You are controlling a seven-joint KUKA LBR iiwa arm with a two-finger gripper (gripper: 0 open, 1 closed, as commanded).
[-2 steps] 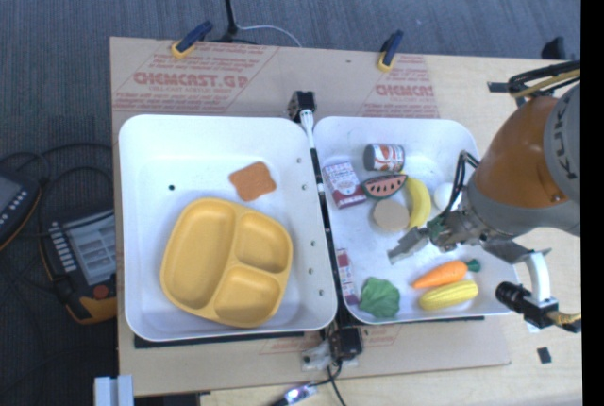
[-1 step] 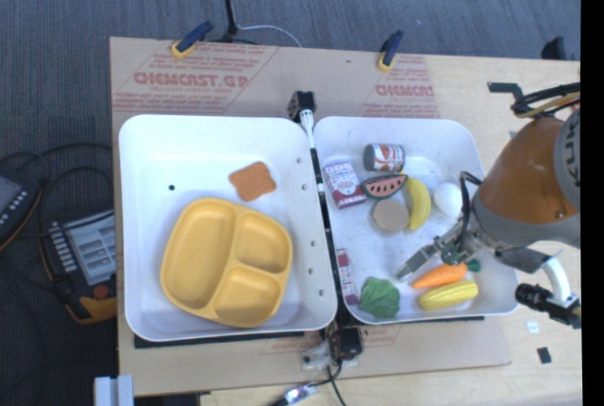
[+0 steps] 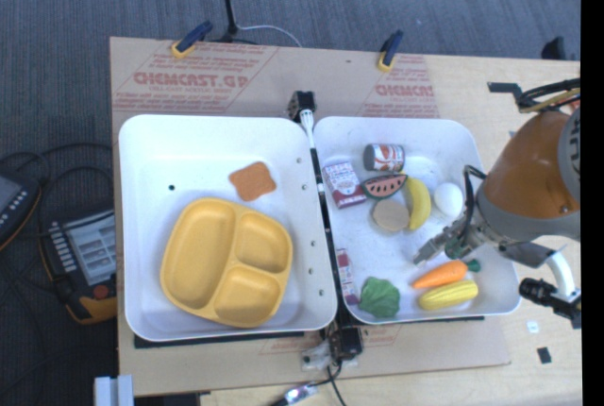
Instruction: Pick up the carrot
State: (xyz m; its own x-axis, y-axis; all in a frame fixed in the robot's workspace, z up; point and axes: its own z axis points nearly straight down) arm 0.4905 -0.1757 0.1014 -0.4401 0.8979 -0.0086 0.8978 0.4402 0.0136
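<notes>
The orange carrot (image 3: 440, 276) lies in the right bin (image 3: 467, 138), near its front right corner. It rests just behind a yellow corn-like piece (image 3: 448, 295). My gripper (image 3: 444, 250) hangs low over the bin, just behind the carrot and very close to it. Its fingers (image 3: 426, 250) are spread open, with nothing between them. The grey and orange arm (image 3: 533, 177) comes in from the right and hides part of the bin's right wall.
The right bin also holds a green broccoli (image 3: 380, 296), banana (image 3: 418, 203), white egg (image 3: 448, 200), watermelon slice (image 3: 384, 185), can (image 3: 384, 157), tan disc (image 3: 388, 216) and red packet (image 3: 341, 182). In the left bin sit a yellow divided plate (image 3: 226, 260) and a brown patty (image 3: 252, 179).
</notes>
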